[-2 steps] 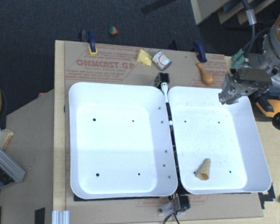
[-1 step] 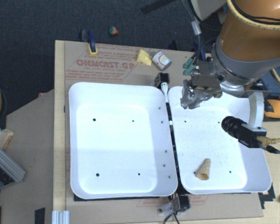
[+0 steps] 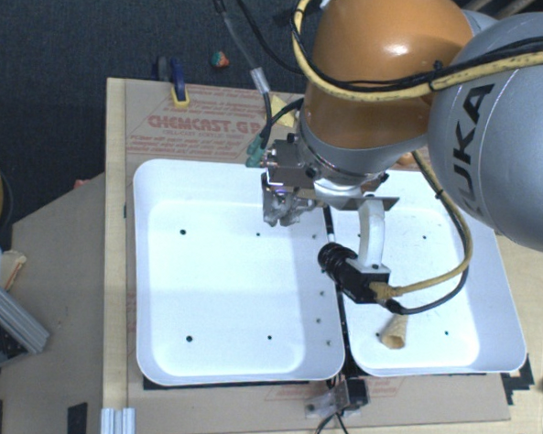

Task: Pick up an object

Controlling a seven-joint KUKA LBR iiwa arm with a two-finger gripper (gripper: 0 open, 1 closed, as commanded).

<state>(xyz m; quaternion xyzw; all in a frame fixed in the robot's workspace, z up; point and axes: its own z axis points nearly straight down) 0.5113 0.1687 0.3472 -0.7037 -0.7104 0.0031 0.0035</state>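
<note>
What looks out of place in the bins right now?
Nothing stands out. One small tan piece lies in the right bin near its front edge, apart from the claw, which hangs over the left bin.

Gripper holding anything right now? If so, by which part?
Cannot be told: the gripper hangs over the left bin, with nothing visible below it.
</note>
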